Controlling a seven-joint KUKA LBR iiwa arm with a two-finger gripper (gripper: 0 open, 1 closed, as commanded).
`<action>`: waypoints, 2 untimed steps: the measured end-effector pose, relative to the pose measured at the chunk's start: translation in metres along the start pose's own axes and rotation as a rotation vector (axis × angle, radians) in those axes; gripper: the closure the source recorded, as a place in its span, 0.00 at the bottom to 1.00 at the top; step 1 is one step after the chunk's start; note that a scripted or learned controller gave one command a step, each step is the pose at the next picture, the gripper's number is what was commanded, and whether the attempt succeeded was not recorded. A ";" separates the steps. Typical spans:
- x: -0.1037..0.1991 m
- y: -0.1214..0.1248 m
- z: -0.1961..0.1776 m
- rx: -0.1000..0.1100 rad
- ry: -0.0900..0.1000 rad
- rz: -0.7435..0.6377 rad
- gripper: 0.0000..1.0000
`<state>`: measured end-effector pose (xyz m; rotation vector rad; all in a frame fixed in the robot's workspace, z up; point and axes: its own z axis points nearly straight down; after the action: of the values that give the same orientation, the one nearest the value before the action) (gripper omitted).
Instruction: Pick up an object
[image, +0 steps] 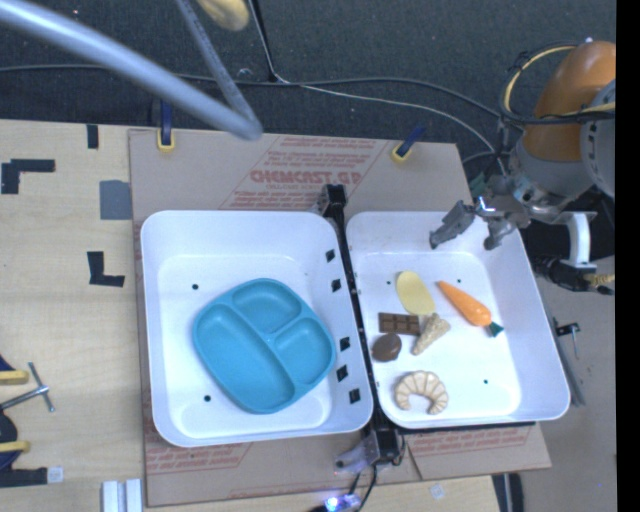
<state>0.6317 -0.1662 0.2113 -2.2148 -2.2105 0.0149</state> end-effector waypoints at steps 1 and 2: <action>0.001 0.003 -0.009 -0.014 -0.002 -0.004 0.00; 0.002 0.004 0.055 -0.009 -0.002 -0.004 0.00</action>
<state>0.6348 -0.1644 0.1559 -2.2164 -2.2204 0.0070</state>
